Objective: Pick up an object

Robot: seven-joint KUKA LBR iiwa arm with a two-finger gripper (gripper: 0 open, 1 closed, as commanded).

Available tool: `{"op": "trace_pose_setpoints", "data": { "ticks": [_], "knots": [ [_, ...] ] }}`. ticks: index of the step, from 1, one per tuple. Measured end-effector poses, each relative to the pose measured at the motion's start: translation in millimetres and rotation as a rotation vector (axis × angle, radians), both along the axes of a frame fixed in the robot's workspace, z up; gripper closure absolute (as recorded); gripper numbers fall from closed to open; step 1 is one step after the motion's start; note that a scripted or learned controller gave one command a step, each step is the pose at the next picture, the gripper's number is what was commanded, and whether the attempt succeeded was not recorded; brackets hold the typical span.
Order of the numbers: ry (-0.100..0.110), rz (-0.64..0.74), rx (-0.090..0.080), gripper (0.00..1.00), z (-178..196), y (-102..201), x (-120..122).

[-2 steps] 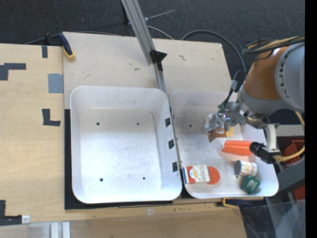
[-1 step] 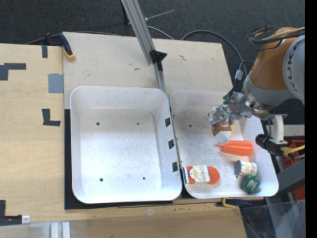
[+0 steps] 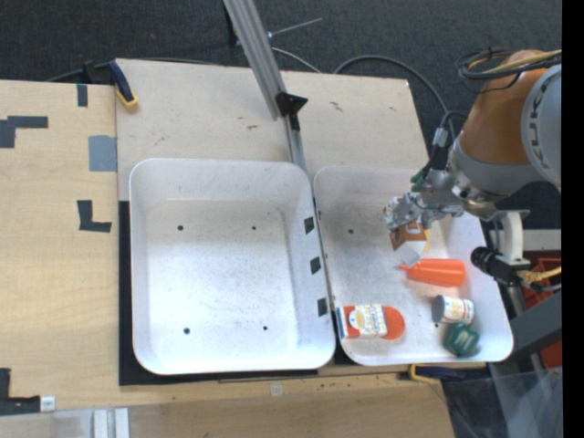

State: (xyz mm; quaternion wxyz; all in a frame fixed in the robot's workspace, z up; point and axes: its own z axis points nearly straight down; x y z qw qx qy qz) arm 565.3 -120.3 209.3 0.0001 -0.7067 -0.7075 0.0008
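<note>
You have the gripper [image 3: 408, 215] low over the right bin [image 3: 360, 245], at a small brown-and-white packet [image 3: 410, 236] near the far wall; whether its claw is open or closed cannot be told. Just nearer lies an orange bottle [image 3: 436, 271]. Along the near rim sit a red-and-white pouch [image 3: 371, 321], a small jar [image 3: 453, 310] and a green lump [image 3: 461, 339]. The bin's left half is open floor. The left bin [image 3: 219, 263] stands alongside on a pale bench [image 3: 55, 245].
</note>
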Motion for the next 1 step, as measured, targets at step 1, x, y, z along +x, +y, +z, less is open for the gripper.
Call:
{"op": "trace_pose_setpoints", "data": {
  "ticks": [1],
  "knots": [
    [0.002,0.004,0.003,1.0,4.2,53.1,-18.7]
  ]
}}
